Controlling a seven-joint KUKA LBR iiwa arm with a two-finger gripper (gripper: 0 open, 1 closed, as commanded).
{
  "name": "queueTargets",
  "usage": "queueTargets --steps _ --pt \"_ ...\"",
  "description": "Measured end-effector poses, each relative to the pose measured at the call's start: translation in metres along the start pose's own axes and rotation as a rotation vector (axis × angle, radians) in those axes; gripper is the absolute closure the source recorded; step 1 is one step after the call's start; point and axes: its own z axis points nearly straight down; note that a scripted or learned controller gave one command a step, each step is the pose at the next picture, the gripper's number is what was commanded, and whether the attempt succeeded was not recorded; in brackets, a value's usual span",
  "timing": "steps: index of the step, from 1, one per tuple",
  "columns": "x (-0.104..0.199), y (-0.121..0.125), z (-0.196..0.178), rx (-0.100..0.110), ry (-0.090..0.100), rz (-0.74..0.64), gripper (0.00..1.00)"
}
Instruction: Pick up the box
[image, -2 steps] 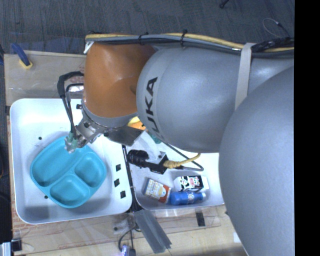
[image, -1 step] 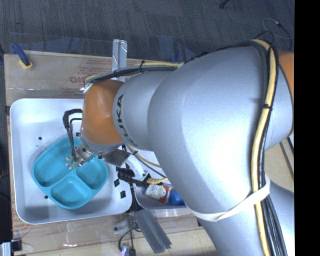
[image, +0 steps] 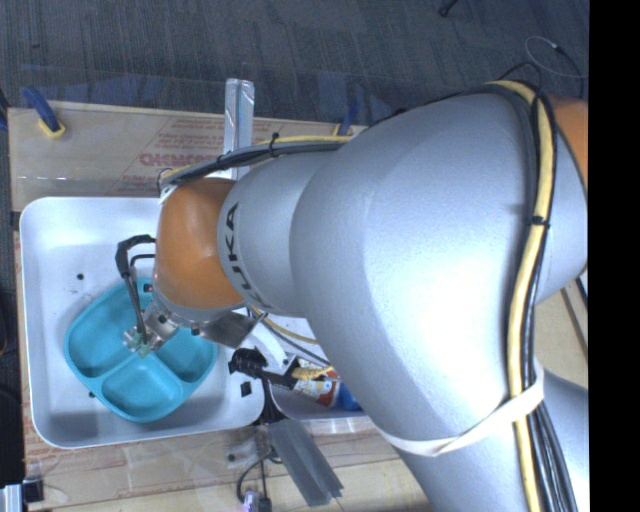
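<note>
Arm (image: 420, 260) is basically eating the whole shot, that big grey body sits closest to the lens and covers most of the right side, including nearly all of the right bin.

So where's the box? Honestly can't say for sure. Best guess is the bit of colourful packaging (image: 318, 385) poking out from under the arm, red, yellow and blue, near the bottom edge of the grey body. Could be a box, could be some other packet, too little of it shows to call its long axis.

If that's it, it lies to the right of the end effector (image: 140, 340) and a bit toward the lower edge, with the divider between bins in between.

End effector itself is down in the left bin (image: 40, 300), right on top of a blue tray (image: 120, 385) with compartments, about at its middle ridge. It's small and blurry under the orange band (image: 190, 250), so I can't tell if it's apart or together, or whether it's touching the tray.

Bench (image: 90, 140) shows behind the bins.
</note>
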Motion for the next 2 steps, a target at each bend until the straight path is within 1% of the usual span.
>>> queueTargets --steps 1,2 --pt "0.057 0.017 -0.041 0.013 0.01 -0.243 1.0" --pt "0.07 0.013 -0.034 0.018 0.011 -0.047 1.0"
